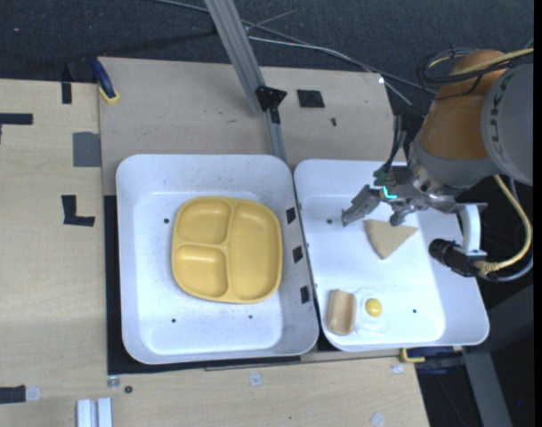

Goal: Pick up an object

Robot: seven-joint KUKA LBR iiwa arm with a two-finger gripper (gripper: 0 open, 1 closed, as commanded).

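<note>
- Two fingers of the gripper [383,210] are standing spread apart over the right bin [337,185], clamping nothing.
- Just beside the fingertips, toward the near rim, a tan wedge [389,237] is lying on the bin floor.
- Farther that way, a bread-like piece [340,311] and a fried egg toy [371,310] are sitting side by side.
- Well off to the gripper's far side, a yellow divided plate [227,248] is resting in the left bin [146,185].

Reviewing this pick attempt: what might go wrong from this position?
The gripper sits at the upper edge of the tan wedge, not centred on it, so closing may just nudge it away. The wedge lies flat on the right bin floor, leaving little to pinch. The fried egg and bread piece are well clear.
</note>
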